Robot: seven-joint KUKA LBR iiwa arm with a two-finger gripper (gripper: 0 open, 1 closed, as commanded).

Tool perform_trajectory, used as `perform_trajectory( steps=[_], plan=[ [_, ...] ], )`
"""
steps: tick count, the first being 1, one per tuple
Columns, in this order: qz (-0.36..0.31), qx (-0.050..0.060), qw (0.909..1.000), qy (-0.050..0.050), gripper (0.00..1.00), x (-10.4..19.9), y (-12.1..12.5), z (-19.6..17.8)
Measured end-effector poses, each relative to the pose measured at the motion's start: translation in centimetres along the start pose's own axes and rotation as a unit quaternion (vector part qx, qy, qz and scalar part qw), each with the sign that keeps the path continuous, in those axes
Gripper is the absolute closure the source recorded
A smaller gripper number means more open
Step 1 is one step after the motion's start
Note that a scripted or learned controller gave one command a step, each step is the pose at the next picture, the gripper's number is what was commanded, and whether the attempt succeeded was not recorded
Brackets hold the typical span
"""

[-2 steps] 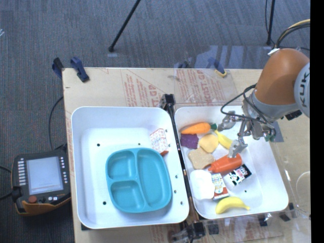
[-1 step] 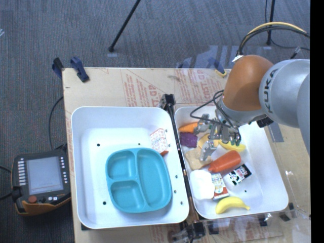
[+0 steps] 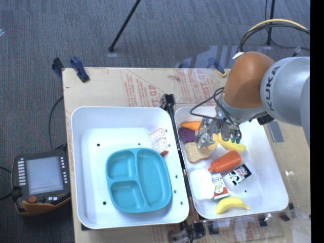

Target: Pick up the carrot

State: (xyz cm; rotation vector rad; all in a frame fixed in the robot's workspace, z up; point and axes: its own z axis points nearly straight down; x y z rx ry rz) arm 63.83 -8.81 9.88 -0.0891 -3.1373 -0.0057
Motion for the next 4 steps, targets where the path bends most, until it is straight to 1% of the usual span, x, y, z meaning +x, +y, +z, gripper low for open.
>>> perform_trajectory(
  steps=[1,2,3,4],
  plan=[
    [0.11,0.0,0.994,-0.007,1.0,5.8,0.2,0.7],
    [0.189,0.0,0.9819,-0.009,1.0,0.1,4.4,-15.1],
    [0.19,0.001,0.9818,-0.002,0.0,0.4,4.3,-14.5],
    [0.247,0.002,0.9689,0.001,0.0,1.1,3.4,-8.5]
  ],
)
